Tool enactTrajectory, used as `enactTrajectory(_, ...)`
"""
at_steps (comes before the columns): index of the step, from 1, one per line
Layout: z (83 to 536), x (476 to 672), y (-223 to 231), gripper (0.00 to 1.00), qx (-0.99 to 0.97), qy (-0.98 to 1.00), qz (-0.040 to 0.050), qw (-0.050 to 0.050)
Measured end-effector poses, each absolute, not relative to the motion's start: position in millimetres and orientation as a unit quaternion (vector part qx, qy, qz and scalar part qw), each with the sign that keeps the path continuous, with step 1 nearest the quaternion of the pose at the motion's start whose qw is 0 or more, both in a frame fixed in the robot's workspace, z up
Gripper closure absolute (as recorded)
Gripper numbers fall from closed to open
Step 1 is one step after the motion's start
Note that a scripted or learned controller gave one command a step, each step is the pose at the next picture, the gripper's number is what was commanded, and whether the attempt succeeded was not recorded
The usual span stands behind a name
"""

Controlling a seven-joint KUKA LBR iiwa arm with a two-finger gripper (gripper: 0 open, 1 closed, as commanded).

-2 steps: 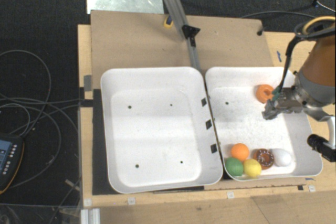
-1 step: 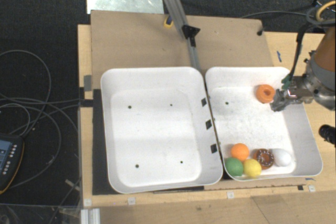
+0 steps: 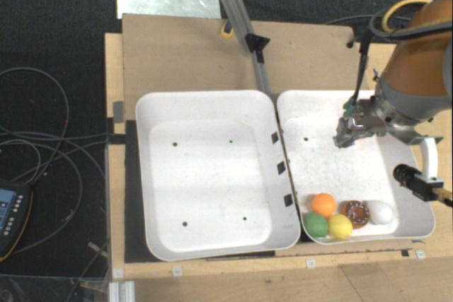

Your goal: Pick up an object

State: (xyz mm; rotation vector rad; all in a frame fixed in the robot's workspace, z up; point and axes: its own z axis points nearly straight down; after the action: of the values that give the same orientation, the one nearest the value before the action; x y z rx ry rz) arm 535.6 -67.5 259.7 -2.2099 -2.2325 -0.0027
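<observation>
Where the dark floor runs along the far left, loose black cables are seen, and a handheld control pendant is noted at the lower left edge. Next comes the brown desk, on which two shallow white bins are set side by side, their inner rims touching. The left bin is marked by four small dark dots on its floor. A grey pole is seen slanting down from the top of the view toward the seam between the bins. In the right bin, five small objects are clustered against the near wall: a green ball at the near-left corner, an orange ball just behind it, a yellow ball beside the green one, a brown round item with pale speckles, and a white egg-shaped object furthest right. Several of these appear to be touching. The end effector is held above the bin's far half, well apart from the cluster; nothing is seen between its fingers, and whether they are apart or together cannot be told. The orange-banded arm is seen entering from the right.
</observation>
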Motion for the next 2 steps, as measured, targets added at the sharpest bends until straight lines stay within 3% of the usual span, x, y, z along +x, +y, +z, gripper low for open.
enactTrajectory(2,246,539.5,43,1.0,-0.703,-0.711,-0.0007,0.001)
